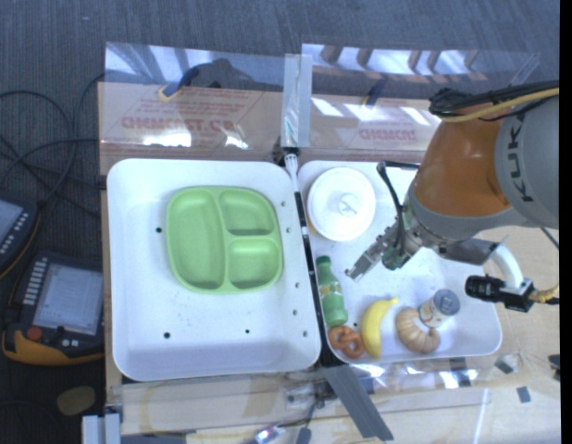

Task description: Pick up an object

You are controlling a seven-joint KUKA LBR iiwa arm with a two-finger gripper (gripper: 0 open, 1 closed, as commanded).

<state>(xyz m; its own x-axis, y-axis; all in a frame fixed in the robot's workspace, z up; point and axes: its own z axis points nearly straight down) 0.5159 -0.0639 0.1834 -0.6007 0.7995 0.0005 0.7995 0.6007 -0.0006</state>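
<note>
Gripper point(379, 253) hangs low over the right bin point(471, 340), its two fingers spread apart and holding nothing — it sits just below the white bowl point(341, 203) and above the banana point(379, 326). Along the bin's near side lie a green bottle point(329, 291), a pretzel point(346, 340), the banana, a bread roll point(417, 331) and a small grey-capped jar point(442, 303) — all apart from the fingers. A green divided plate point(225, 239) rests in the left bin point(138, 331).

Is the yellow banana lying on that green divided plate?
No, the banana lies in the right bin beside a green bottle, while the green plate sits in the left bin.
</note>
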